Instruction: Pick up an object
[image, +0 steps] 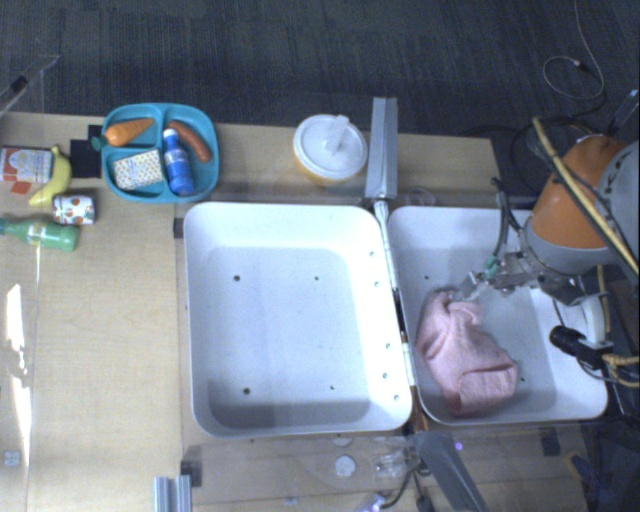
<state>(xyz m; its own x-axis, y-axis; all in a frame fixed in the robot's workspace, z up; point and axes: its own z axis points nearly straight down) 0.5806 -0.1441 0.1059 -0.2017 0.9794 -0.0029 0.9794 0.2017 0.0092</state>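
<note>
A crumpled pink cloth (462, 350) lies in the right bin (570, 400), towards its left wall and front. My gripper (476, 289) reaches in from the right and sits low at the cloth's upper right corner, touching or nearly touching a raised fold there. The grey arm with its orange band (575, 205) stands over the bin's right side and hides part of the bin floor.
The left bin (285, 320) lies beside the right one, with a metal divider (381, 150) at the back between them. Behind the bins stand a yellow lidded cup (330, 148) and a blue tray of toy food (160, 152). Small items (45, 205) lie far left.
</note>
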